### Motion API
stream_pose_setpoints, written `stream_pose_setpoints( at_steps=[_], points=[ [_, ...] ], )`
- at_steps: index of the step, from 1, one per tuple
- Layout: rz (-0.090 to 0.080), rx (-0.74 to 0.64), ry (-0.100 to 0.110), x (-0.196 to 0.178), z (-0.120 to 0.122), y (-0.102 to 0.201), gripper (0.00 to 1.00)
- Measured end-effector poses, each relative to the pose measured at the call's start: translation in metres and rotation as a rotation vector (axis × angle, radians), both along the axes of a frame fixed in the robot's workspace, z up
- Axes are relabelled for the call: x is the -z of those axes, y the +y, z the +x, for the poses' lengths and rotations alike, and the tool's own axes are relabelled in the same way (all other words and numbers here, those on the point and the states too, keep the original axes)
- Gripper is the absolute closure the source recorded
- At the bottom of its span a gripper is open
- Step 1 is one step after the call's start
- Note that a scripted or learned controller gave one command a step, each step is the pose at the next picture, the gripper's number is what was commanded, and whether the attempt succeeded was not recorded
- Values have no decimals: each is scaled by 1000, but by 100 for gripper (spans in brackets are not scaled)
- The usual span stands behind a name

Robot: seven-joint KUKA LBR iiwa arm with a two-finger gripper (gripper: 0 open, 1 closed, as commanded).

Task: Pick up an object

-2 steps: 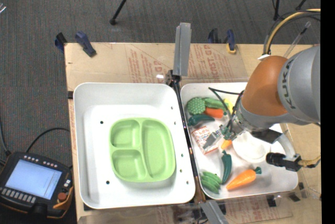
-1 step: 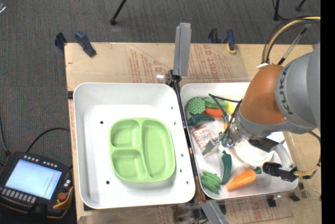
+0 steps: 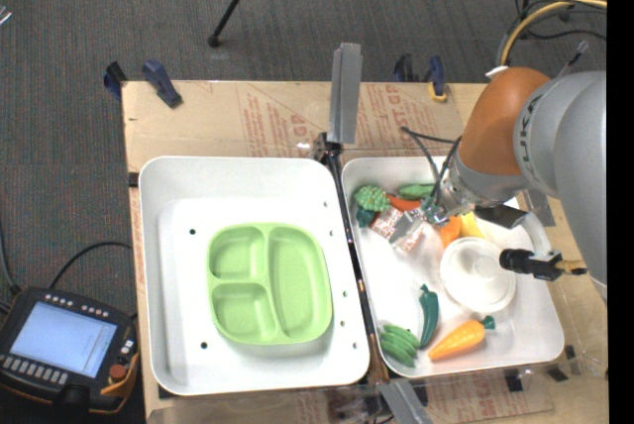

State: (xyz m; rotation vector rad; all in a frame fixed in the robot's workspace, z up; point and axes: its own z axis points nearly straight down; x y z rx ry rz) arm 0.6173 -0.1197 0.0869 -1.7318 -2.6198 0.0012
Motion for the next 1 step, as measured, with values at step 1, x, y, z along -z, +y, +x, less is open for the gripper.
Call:
stream_pose_setpoints(
  at_steps=[1],
  points=[
    [1,86,0,-1,-56,19,0]
  ],
)
